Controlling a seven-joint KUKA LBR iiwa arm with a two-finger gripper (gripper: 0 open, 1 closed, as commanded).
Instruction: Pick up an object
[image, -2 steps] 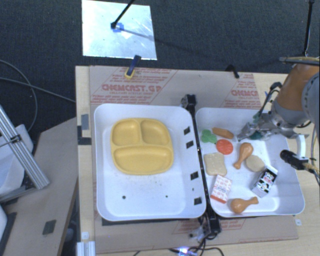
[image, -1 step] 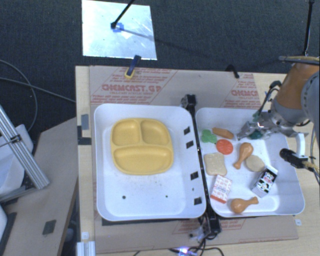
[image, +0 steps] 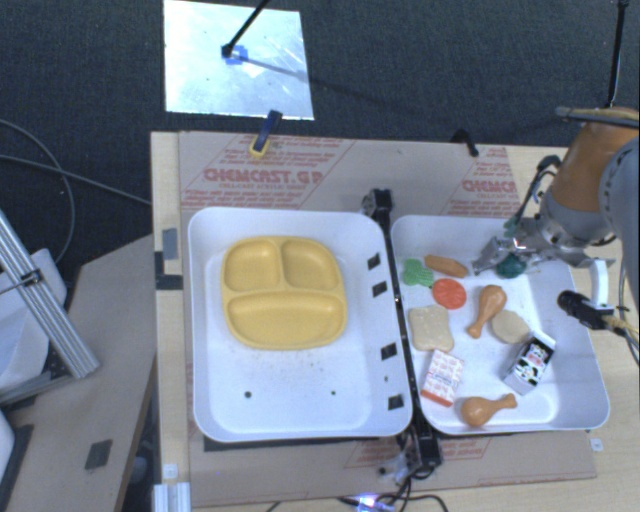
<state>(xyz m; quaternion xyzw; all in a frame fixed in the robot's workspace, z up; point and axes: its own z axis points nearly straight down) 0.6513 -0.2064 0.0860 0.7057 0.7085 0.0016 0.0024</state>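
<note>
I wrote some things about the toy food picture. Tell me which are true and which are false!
1. The yellow tray is in the left bin. True.
2. There are two drumsticks in the right bin. True.
3. The tomato slice sits on the yellow tray. False: it lies in the right bin, beside the bread.
4. The gripper is over the left bin. False: it is at the far side of the right bin.
5. The carrot is near the green piece. True.

Dark carpet floor around the desk. Shiny silver sheet on the floor, far up-left of the tool. Aluminium frame rail far left. Printed cardboard covers the desk top.
</note>
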